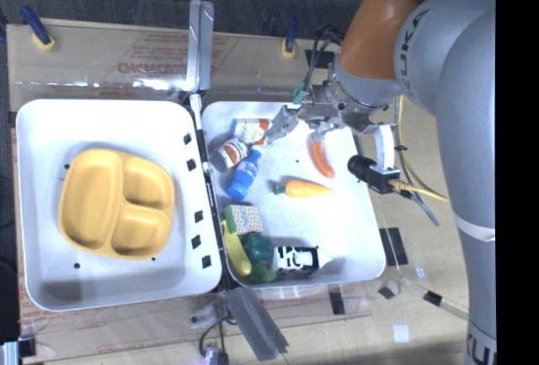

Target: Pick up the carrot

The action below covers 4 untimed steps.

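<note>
The carrot (pixel 305 188), orange with a small green top at its left end, lies on its side in the middle of the right bin (pixel 358 258). My gripper (pixel 301 128) hangs over the back part of that bin, behind the carrot and apart from it. Its two fingers (pixel 282 126) are spread open with nothing between them. A red-orange sausage-shaped piece (pixel 321 158) lies just under the right finger, between the gripper and the carrot.
A blue bottle (pixel 242 176), a can (pixel 237 154) and a packet (pixel 250 130) sit left of the carrot. A banana (pixel 233 250), a green item (pixel 258 252) and a black-and-white item (pixel 296 257) crowd the front. A yellow divided plate (pixel 116 201) lies in the left bin.
</note>
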Motion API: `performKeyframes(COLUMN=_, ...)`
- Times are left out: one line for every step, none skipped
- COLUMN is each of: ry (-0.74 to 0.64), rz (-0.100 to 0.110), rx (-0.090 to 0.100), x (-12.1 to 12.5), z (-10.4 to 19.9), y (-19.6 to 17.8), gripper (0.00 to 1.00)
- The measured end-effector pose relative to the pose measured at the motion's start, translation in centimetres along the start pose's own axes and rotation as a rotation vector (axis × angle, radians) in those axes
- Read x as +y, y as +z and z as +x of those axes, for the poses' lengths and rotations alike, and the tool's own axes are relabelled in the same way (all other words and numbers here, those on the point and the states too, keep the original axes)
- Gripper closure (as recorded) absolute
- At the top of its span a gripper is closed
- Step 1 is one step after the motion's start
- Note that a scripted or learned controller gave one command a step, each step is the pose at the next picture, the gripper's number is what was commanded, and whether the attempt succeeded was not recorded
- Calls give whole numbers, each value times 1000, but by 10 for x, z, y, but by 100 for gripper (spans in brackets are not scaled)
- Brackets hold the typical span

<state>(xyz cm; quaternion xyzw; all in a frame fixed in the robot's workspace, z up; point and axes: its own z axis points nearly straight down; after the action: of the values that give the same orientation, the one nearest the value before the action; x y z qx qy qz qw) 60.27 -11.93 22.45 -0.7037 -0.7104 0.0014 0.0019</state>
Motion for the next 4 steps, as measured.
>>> performKeyframes(ry=-4, rz=-2, rx=-2, x=18, z=-20, y=30, gripper=0)
performKeyframes(ry=-18, rz=-1, rx=0, x=-25, z=-50, y=133, gripper=0)
performKeyframes(ry=-24, rz=0, rx=-1, x=-25, z=-50, y=123, gripper=100)
performKeyframes(ry=139, rz=-2, rx=-1, x=-16, z=-11, y=13, gripper=100)
